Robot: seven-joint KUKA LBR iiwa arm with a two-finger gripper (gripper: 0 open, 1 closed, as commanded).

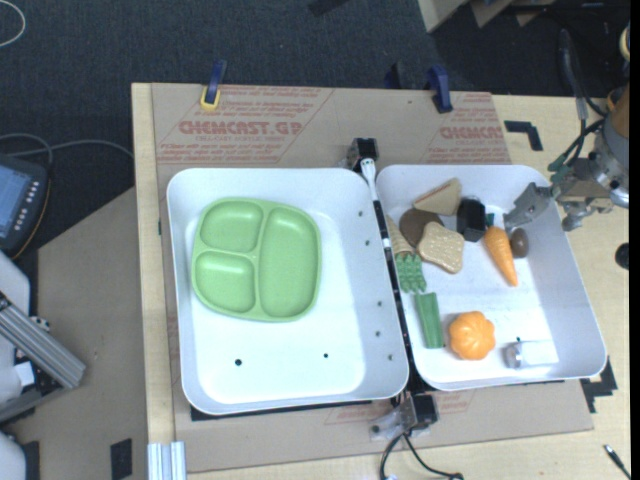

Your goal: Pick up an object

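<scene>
1. Although no object is assigned, the right bin [570,298] offers several candidates, while the left bin [190,268], at centre-left of the frame, holds a green divided tray [258,260] that looks too broad and flat for a two-finger pinch.
2. Along the right bin's left wall lie green bean-like pieces [409,271] and a green stick [429,319]; they appear to be light, stiff toy food, narrow enough to be taken across the width.
3. Near that bin's upper middle, tan bread-like slices [441,247] overlap, with a small black item [471,214] just beside them; flat pieces probably must be gripped by an edge.
4. Lower centre sits an orange pumpkin-like ball [471,335], likely smooth and prone to roll or slip; a grip across its middle seems safest.
5. Right of the slices lies a carrot [500,254], tapered and probably slick; its thick upper end looks the best hold.
6. At the bin's upper right rim hangs the gripper [545,201], just above a small brown object [519,242]; whether it is spread or pressed together cannot be told, and nothing visibly sits in it.
7. Bin floors are smooth white with low walls; the bench [150,388] is pale board with clear margins.
</scene>
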